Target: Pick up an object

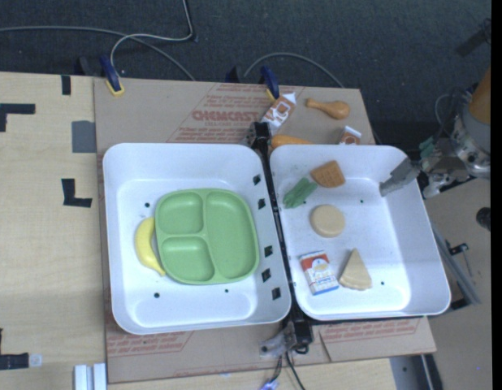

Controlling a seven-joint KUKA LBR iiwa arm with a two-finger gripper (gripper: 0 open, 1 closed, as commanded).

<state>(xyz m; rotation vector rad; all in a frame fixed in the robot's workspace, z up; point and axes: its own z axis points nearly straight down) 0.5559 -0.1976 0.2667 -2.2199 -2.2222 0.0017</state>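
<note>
The right bin (421, 242) holds a brown toast-like piece (327, 174), a green item (299, 192), a round beige disc (326, 220), a pale cheese wedge (356, 270) and a small red and white box (318, 273). My gripper (404, 187) hangs over the bin's upper right rim, reaching in from the right. Its fingers (394, 183) stand apart with nothing between them, so it is open. It is well clear of the toast piece and the disc, both to its left.
The left bin (121, 185) carries a green divided plate (207, 236) with a yellow banana (145, 246) tucked at its left side. Behind the bins on the cardboard lie a toy drumstick (328, 107), a packet (277, 112) and an orange item (290, 140).
</note>
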